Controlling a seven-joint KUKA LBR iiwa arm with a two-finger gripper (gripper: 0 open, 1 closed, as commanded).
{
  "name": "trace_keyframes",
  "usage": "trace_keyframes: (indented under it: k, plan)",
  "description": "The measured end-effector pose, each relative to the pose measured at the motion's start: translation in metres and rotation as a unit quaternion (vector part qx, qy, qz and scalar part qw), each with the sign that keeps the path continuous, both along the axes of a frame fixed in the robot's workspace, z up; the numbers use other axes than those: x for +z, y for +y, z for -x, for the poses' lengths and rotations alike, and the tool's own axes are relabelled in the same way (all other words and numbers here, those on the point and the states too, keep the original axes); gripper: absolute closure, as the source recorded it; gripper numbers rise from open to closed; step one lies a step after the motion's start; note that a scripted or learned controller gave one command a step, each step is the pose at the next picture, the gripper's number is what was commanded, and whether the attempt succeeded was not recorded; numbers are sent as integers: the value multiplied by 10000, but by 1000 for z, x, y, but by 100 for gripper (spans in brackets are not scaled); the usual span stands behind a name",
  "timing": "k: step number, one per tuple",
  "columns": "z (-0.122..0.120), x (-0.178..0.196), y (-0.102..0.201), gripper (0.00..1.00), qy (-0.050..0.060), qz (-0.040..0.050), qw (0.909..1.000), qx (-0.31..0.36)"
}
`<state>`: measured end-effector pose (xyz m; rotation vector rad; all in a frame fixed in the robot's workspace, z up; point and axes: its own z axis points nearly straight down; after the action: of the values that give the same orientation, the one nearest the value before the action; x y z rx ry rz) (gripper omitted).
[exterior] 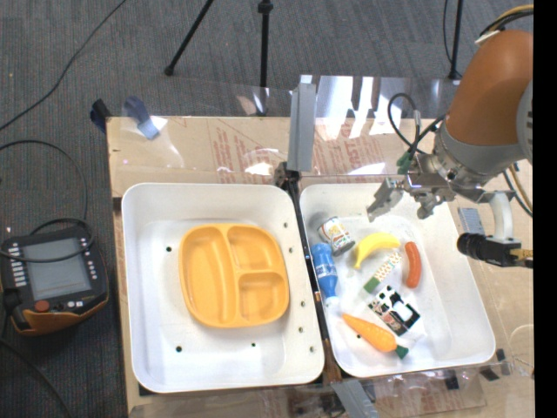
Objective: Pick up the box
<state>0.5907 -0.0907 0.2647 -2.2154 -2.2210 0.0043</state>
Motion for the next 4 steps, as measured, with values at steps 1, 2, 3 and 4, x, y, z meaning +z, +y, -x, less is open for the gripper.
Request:
trace_keyframes:
  k: [1,2,3,4]
  plan:
    - [22,10,-18,0,-9,-5,9915,1304]
    - [-11,-41,-41,0,-11,-11,9738,2275]
    - [-36,-178,-31,0,-23,-5,9814,1918]
    - [-36,-169,-33,100,-24,-9,9821,1883]
